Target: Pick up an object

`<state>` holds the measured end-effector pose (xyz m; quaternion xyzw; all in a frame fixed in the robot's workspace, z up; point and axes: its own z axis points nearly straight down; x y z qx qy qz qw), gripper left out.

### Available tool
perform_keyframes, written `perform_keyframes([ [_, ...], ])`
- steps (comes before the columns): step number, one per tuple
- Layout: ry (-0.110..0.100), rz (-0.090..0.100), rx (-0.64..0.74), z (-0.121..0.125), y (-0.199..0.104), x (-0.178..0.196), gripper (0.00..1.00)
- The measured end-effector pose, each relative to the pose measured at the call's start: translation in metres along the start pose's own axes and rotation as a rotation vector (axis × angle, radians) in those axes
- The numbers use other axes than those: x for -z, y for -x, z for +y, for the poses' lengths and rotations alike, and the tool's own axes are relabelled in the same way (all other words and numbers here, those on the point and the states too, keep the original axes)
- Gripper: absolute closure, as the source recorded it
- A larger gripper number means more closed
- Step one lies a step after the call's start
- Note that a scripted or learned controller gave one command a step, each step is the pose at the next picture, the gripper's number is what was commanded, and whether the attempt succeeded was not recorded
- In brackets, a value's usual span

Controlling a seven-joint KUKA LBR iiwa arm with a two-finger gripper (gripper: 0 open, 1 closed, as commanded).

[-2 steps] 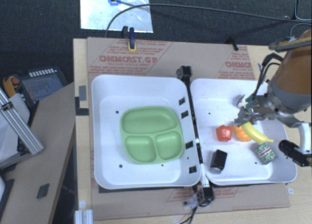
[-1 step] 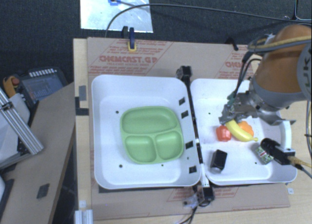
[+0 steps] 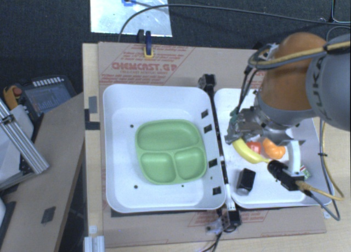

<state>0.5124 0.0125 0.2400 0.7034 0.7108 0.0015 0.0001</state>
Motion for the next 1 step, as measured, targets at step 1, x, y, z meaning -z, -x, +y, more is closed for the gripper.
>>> perform_keyframes([
  [1,-0.002,0.000,0.000,0.0115,-0.0564,-0.0169,1.00],
])
